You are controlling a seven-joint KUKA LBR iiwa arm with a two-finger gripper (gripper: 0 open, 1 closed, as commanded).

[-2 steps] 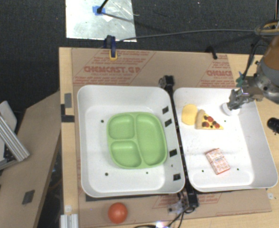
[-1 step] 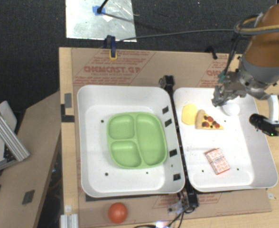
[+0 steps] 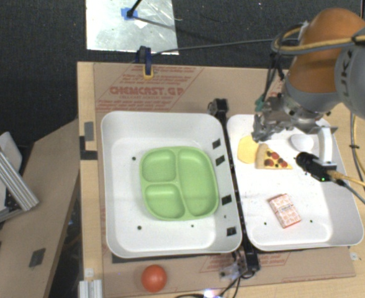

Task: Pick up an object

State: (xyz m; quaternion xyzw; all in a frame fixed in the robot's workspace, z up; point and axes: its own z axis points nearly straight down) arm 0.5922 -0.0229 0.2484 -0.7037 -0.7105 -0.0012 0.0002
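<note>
The pizza slice (image 3: 273,159) lies flat in the right bin (image 3: 341,231), long axis running left to right, crust toward the yellow piece (image 3: 248,149) touching it. It is a tan wedge with red spots. My gripper (image 3: 263,131) hangs just above its left end; finger state: cannot tell.

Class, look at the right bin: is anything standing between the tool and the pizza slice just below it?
Nothing visible does. The tool hangs right over the yellow piece and the pizza slice in the right bin; the pink packet lies apart, nearer the camera.
</note>
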